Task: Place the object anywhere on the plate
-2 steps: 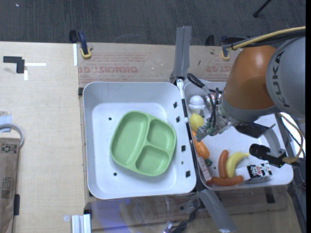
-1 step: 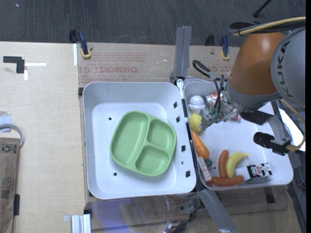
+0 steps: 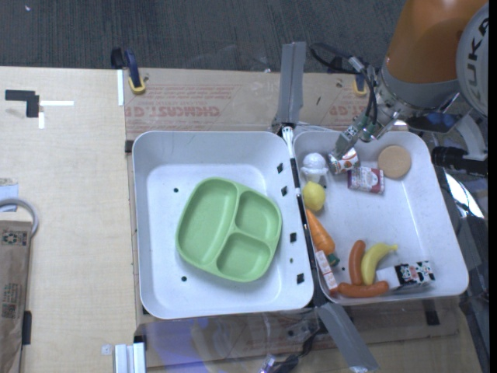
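A green three-compartment plate (image 3: 230, 229) lies in the left white bin (image 3: 155, 208). My gripper (image 3: 349, 140) hangs over the back left part of the right bin (image 3: 443, 224), coming down from the orange-banded arm at the upper right. Its tip is right above a small red and silver can (image 3: 342, 162) and may be touching it. Next to the can lie a red and white packet (image 3: 366, 179), a round tan cookie (image 3: 394, 162) and a white knob-like piece (image 3: 314, 162).
The right bin also holds a yellow lemon (image 3: 314, 196), an orange carrot (image 3: 320, 234), two red sausages (image 3: 356, 261), a banana (image 3: 374, 259) and a small black and white carton (image 3: 413, 273). A grey divider runs between the bins.
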Motion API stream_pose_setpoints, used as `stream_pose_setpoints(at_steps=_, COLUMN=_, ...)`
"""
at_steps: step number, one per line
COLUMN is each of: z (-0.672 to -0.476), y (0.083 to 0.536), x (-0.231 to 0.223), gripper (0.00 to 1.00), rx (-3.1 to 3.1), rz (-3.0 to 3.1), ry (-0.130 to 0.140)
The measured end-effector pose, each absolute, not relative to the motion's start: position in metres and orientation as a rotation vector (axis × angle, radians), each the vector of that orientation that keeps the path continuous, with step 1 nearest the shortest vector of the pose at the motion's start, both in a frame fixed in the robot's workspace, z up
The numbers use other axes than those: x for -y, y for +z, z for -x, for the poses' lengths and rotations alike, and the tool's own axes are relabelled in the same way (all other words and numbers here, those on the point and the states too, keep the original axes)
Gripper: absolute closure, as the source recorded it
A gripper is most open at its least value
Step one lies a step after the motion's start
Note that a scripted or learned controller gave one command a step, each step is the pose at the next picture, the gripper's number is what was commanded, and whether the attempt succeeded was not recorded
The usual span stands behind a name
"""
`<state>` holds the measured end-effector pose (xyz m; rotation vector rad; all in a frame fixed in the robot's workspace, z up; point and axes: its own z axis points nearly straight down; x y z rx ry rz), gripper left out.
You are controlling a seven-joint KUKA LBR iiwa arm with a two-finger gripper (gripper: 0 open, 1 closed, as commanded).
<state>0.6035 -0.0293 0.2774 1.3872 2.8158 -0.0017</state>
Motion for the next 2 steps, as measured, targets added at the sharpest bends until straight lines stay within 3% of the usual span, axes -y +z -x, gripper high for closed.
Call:
stream_pose_setpoints(at_steps=1, z=-0.626, y=0.191, x=-0.026, gripper=1.0, rx=-2.927, rz=-1.141, ry=-0.001)
stream_pose_setpoints(at_steps=2, z=-0.608, y=0.226, x=-0.049, gripper=1.0, rx=-3.067, rz=-0.666, ry=0.0)
